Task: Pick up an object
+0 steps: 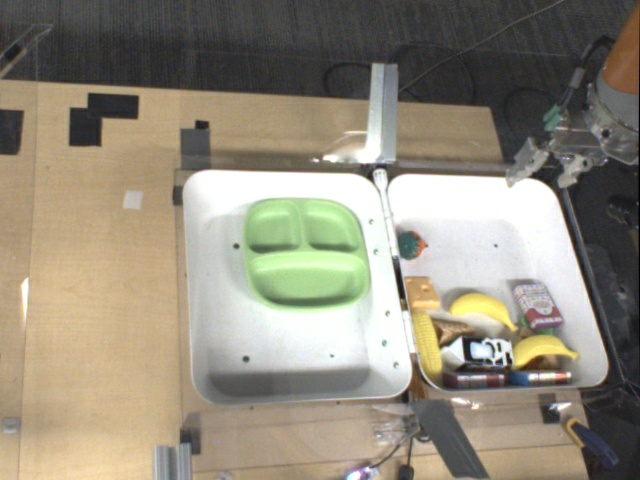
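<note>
- You had the surface point(100, 268) carrying two white bins side by side; take the right bin point(480, 218) as your landmark, since it held everything worth picking.
- Left of the right bin sat the left bin point(215, 358), with a green divided plate point(305, 251) lying flat in it.
- The arm point(625, 68) hung past the right bin's far right corner, and its gripper point(548, 163) hovered just over that corner, well apart from the objects.
- Its jaws looked spread, with nothing between them.
- The objects crowded the right bin's near edge: two bananas point(482, 310), a corn cob point(427, 340), a wooden block point(422, 293), a small pink packet point(533, 304) and a dark marker point(505, 377).
- A small orange and green toy point(410, 242) lay alone by the right bin's left wall.
- I judged the lone toy your safest target; the pile risked a glancing grip.
- You would do well to centre above it, then descend straight, minding the wall.
</note>
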Controlling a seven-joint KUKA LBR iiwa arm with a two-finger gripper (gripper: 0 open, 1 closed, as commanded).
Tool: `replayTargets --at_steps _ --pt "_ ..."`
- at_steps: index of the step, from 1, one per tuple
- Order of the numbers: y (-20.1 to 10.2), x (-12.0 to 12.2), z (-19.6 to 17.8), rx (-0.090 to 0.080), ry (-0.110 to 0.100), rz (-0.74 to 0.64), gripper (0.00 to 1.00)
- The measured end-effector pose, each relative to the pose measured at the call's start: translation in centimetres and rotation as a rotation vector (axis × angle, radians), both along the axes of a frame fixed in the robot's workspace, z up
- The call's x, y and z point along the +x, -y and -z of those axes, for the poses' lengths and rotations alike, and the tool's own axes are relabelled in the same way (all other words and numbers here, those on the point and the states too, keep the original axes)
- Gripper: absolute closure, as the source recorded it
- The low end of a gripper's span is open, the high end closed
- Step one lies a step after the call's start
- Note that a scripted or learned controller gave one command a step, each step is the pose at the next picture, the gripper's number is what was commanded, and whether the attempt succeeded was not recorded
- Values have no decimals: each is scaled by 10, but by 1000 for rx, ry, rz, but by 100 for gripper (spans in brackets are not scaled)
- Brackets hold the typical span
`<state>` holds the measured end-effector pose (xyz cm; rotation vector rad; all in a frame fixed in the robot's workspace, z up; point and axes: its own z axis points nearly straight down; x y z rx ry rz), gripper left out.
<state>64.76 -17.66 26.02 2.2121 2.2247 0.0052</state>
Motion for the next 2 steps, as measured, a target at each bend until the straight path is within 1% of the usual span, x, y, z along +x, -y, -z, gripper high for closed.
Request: replayTargets --at_steps 1,2 --pt "-67 -1 121 0 -1 -181 0" --pt "-83 -5 170 -2 8 -239 0"
